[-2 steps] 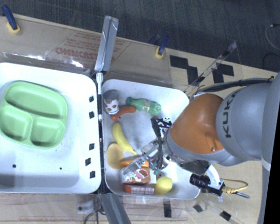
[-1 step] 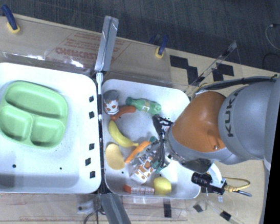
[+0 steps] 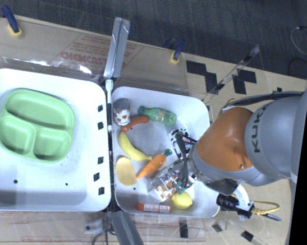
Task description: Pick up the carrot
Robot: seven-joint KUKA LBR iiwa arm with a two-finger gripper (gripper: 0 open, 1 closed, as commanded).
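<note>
The orange carrot with a green top lies slanted in the middle of the right bin, between the banana and my gripper. My gripper reaches in from the right and sits low just right of the carrot's green end. It hangs over a small printed packet. The carrot lies on the bin floor beside the gripper, not lifted.
The right bin also holds a green bottle, a small can, a red sausage-like piece, a yellow round slice, a lemon and a small bar. A green divided tray lies in the left bin.
</note>
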